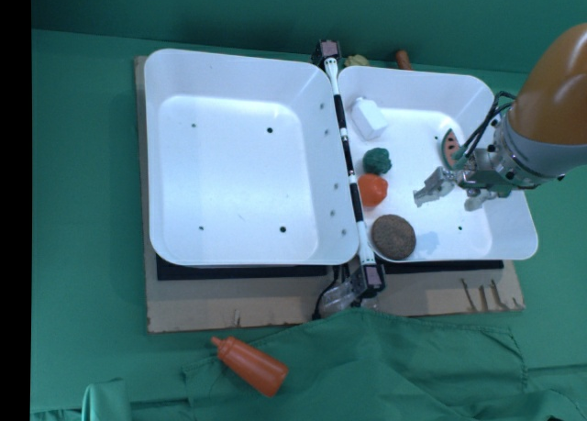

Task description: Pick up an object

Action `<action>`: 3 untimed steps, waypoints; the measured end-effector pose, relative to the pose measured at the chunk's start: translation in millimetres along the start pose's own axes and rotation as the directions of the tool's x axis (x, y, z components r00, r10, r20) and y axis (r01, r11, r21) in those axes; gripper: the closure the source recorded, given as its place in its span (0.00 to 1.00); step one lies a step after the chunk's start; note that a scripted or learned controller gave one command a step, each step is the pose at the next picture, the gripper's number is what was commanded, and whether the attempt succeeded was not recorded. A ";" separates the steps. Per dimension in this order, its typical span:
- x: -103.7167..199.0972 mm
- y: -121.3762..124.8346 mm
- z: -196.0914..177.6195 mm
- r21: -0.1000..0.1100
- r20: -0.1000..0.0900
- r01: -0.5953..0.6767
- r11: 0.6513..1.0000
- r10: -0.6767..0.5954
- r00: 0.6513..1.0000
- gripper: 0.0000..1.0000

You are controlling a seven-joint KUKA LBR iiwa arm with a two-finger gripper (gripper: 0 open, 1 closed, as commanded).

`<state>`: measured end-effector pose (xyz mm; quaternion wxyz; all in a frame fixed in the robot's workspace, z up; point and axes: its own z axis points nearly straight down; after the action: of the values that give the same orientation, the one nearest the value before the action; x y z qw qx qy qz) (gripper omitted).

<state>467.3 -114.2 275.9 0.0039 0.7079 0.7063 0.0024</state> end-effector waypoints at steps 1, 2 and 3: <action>47.6 17.0 -3.4 0.004 -0.001 0.005 1.000 -0.005 1.000 0.00; 1.6 28.2 -24.7 0.002 0.002 -0.005 1.000 0.005 1.000 0.00; 31.4 35.6 -2.2 0.009 -0.002 0.001 1.000 -0.001 1.000 0.00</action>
<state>503.0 -82.9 278.4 0.0000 0.7075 0.7067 0.0000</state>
